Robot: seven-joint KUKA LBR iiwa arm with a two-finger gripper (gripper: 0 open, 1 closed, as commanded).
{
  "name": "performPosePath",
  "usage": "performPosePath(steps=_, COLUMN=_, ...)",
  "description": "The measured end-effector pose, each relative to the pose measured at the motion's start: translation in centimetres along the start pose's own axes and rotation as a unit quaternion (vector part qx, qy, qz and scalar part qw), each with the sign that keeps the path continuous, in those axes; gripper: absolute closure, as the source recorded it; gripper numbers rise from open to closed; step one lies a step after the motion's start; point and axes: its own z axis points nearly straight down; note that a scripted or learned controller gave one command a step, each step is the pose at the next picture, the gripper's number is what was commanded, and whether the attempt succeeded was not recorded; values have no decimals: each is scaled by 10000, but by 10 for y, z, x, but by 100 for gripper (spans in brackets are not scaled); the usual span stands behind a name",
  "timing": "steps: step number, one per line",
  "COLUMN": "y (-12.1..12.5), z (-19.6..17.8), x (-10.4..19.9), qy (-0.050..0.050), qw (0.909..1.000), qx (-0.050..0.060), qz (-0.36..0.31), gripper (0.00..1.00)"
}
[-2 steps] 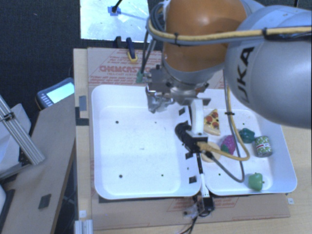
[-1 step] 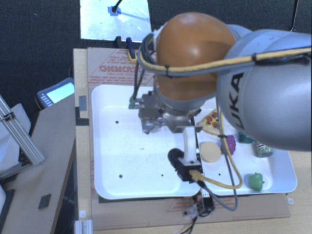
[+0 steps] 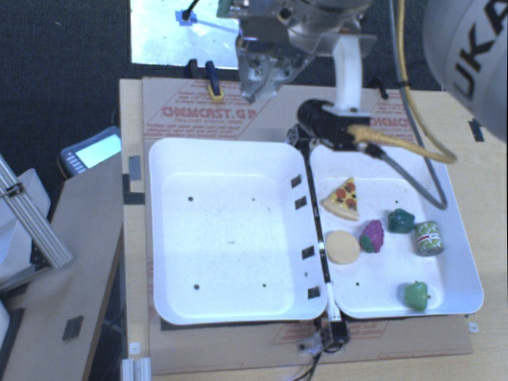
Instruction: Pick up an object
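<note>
The right bin [image 3: 456,236] holds several toy foods: a pizza slice [image 3: 343,198], a round tan cookie [image 3: 343,247], a purple grape bunch [image 3: 371,236], a dark green vegetable [image 3: 401,220], a small can [image 3: 428,238] and a green pepper [image 3: 415,294]. My gripper [image 3: 255,84] hangs high at the top of the camera view, above the bench's far edge behind the left bin [image 3: 171,236]. Nothing shows between its fingers, and it is well clear of all the objects.
The two white bins sit side by side on a cardboard sheet [image 3: 198,116]. A yellow cable [image 3: 405,143] trails over the right bin's far edge. A blue clamp [image 3: 213,79] stands behind the left bin, and a small screen device [image 3: 91,153] lies off the bench's left.
</note>
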Motion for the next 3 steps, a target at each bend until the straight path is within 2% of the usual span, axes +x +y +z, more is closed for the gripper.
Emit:
performPosePath(steps=1, y=-1, z=-2, x=0, qy=-29, qw=10000, qx=76, qz=-20, gripper=100)
performPosePath(steps=2, y=-1, z=-13, x=0, qy=-25, qw=10000, qx=72, qz=-44, gripper=100)
performPosePath(steps=3, y=83, z=15, x=-3, qy=-52, qw=9999, qx=103, qz=40, gripper=100)
